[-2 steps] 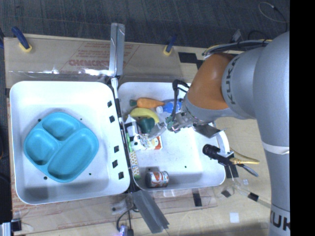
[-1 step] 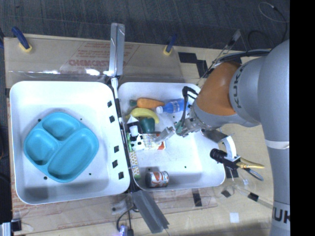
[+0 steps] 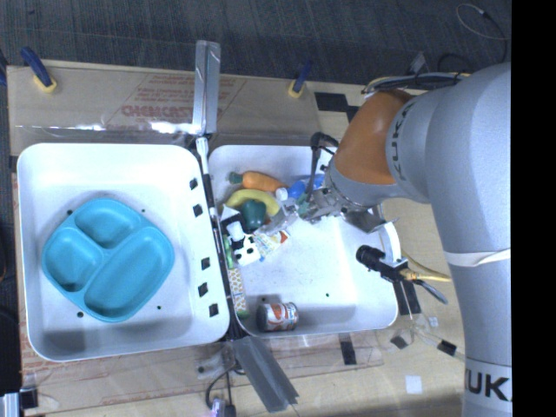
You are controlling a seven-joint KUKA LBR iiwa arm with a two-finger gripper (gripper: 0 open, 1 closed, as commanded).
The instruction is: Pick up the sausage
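The gripper (image 3: pixel 291 211) reaches into the right bin (image 3: pixel 347 294) among a tight heap of small things at that bin's upper left corner, and its tip is so mixed in with them that whether it is spread, closed, or clamped on anything cannot be told. The grey arm (image 3: pixel 452 146), smooth and rounded with a glossy orange band (image 3: pixel 369 142), covers the right bin's right wall and much of its upper right corner. The sausage (image 3: pixel 261 181) lies at the top of the heap near the right bin's back wall: a short, smooth, orange-brown rounded cylinder, its long axis running roughly left to right, slightly down toward the right; its right end is hard to separate from the clutter by the gripper. Just below it sits a curved yellow banana (image 3: pixel 252 198), with a dark green rounded piece (image 3: pixel 253 214) touching its lower edge. A small black-and-white item (image 3: pixel 249 248) lies below those, too small to identify. A metal can (image 3: pixel 279 314) lies on its side against the right bin's front wall. In the left bin (image 3: pixel 52 337) rests a matte blue divided plate (image 3: pixel 106 257) with three compartments.
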